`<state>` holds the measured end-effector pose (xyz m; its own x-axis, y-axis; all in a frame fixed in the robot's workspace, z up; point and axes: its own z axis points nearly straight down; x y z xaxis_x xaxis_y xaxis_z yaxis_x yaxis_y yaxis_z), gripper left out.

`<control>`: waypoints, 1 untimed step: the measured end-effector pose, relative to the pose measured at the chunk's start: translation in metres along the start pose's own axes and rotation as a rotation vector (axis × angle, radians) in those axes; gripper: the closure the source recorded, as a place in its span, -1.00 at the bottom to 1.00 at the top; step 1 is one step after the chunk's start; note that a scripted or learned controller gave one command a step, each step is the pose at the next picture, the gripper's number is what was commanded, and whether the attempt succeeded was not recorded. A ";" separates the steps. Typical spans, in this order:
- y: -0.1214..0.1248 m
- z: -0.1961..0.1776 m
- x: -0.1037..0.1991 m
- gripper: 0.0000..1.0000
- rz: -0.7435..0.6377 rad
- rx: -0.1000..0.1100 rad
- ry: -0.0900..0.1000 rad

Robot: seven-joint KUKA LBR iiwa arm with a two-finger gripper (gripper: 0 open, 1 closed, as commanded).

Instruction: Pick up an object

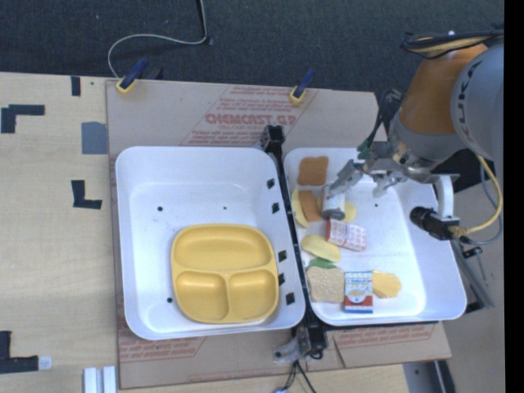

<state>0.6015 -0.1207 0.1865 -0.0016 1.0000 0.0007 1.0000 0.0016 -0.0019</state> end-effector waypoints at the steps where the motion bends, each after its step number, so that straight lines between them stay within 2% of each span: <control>1: 0.023 0.105 0.027 -1.00 -0.002 -0.006 -0.005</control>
<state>0.6238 -0.0937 0.0816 -0.0032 1.0000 -0.0047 1.0000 0.0032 0.0043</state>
